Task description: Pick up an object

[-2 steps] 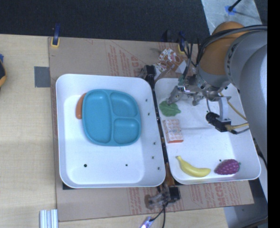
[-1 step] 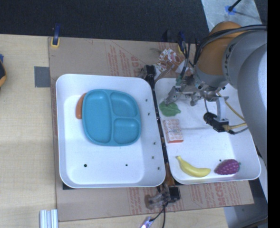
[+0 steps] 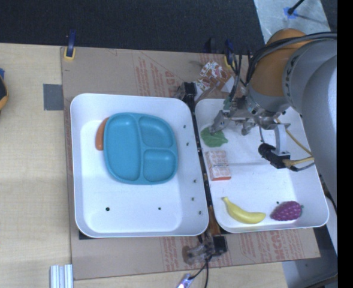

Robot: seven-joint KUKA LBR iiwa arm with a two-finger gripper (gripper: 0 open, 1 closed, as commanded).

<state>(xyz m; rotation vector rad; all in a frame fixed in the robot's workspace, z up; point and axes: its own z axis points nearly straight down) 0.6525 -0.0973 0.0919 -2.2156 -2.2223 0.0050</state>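
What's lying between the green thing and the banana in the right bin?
In the camera view, a small pink and white block lies between the green item and the banana, near the right bin's left wall.

the grey arm point(image 3: 311, 86) reaches in from the right, its orange band point(image 3: 272, 59) sitting above the wrist. the wrist bends down and leftward, carrying the gripper point(image 3: 219, 123) low, its 2 metal fingers point(image 3: 215, 123) angled toward the left.
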